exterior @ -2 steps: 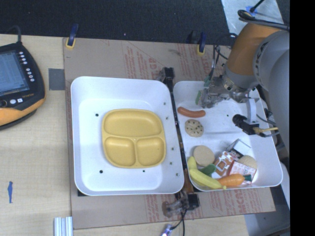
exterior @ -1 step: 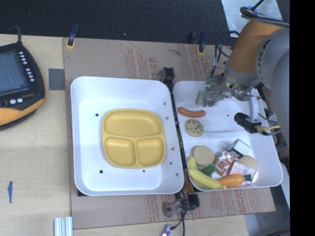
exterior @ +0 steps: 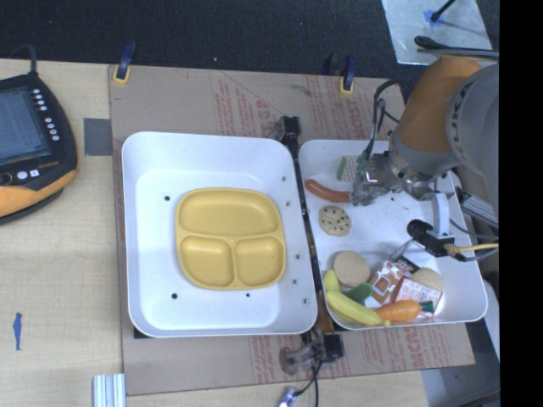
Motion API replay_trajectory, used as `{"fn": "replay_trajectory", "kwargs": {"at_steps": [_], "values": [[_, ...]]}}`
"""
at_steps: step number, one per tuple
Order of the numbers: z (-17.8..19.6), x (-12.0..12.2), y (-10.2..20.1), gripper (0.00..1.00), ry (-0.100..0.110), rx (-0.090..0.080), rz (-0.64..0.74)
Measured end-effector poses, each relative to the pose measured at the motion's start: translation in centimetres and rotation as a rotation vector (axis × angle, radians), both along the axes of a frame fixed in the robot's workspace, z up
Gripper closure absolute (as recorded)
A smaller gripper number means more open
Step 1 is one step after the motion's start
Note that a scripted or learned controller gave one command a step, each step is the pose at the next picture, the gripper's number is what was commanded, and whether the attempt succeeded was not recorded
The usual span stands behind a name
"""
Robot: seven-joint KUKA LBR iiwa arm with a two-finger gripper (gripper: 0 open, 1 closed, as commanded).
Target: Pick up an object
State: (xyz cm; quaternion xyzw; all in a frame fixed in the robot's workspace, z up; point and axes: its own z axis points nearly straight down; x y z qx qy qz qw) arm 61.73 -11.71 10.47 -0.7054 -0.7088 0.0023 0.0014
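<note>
The gripper (exterior: 366, 186) hovers beside the sausage (exterior: 327, 191); I cannot tell its grasp. It might nudge the sausage away.

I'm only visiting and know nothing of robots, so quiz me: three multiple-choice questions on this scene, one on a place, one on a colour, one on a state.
1. Where does the cookie lie?
A. left bin
B. right bin
C. on the tablet

2. What colour is the divided tray?
A. yellow
B. blue
C. red

3. How does the hot dog lie?
A. lifted in the air
B. on the right bin's floor
C. inside the tray

Answers:
1 B: it lies in the right bin, below the hot dog.
2 A: it is plainly yellow against the white left bin.
3 B: it lies flat on the floor.
</note>
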Motion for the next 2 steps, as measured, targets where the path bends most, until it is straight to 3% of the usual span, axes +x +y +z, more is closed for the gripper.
{"fn": "replay_trajectory", "kwargs": {"at_steps": [1,2], "values": [[1.1,0.0,-0.1,1.0,0.002,-0.001,0.002],[-1.3,-1.8,-1.5,1.0,0.0,0.0,0.001]]}}
